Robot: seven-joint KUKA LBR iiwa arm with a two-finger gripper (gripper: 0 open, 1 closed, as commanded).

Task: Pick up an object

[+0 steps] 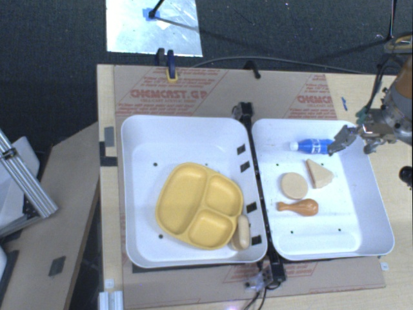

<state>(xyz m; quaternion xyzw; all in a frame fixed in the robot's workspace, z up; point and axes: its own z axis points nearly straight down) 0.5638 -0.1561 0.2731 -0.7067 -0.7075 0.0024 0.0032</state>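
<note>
The right bin (371, 228) holds a blue bottle (314, 146) lying on its side, a tan wedge (319, 173), a round tan disc (294, 186) and a brown drumstick (298, 206). My gripper (356, 144) hangs over the bin's upper right part, just right of the bottle and above the wedge. Its two dark fingers are spread apart with nothing between them. One fingertip (339, 142) is close to the bottle's right end; whether they touch is unclear.
The left bin (145, 147) holds a yellow divided plate (199, 205) with a pale bread roll (242, 231) against its right edge. A black divider (255, 186) separates the bins. Cables run across the dark floor behind the bench.
</note>
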